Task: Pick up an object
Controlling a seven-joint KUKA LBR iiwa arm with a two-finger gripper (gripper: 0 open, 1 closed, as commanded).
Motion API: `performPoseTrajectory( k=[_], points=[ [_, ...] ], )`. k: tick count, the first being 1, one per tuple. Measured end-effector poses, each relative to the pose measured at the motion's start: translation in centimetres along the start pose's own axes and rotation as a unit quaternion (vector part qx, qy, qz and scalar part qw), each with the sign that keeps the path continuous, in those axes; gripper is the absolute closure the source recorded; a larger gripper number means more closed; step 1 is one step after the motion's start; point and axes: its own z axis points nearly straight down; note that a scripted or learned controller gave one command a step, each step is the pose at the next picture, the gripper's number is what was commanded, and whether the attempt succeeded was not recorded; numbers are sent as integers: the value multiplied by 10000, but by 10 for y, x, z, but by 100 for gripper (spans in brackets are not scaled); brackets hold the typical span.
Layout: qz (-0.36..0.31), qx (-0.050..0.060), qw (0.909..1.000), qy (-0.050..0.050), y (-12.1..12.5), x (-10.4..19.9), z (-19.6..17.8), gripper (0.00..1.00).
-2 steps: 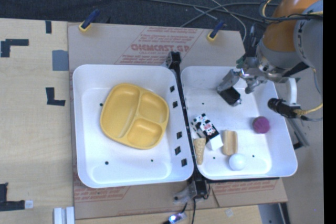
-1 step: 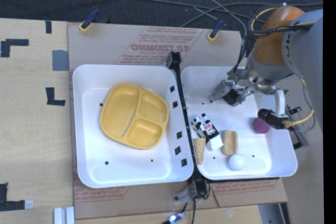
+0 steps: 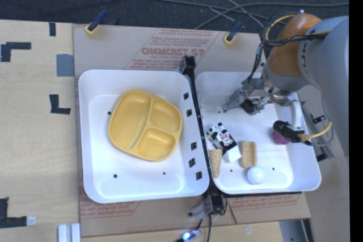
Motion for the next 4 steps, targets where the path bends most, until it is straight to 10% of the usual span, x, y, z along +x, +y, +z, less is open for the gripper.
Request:
performPoseTrajectory(
  k=[1,4],
  points=[
    [-7,-7,10000,-14,0,0,-8,100],
    [-6,54,10000,30,1,1,-170,100]
  ],
)
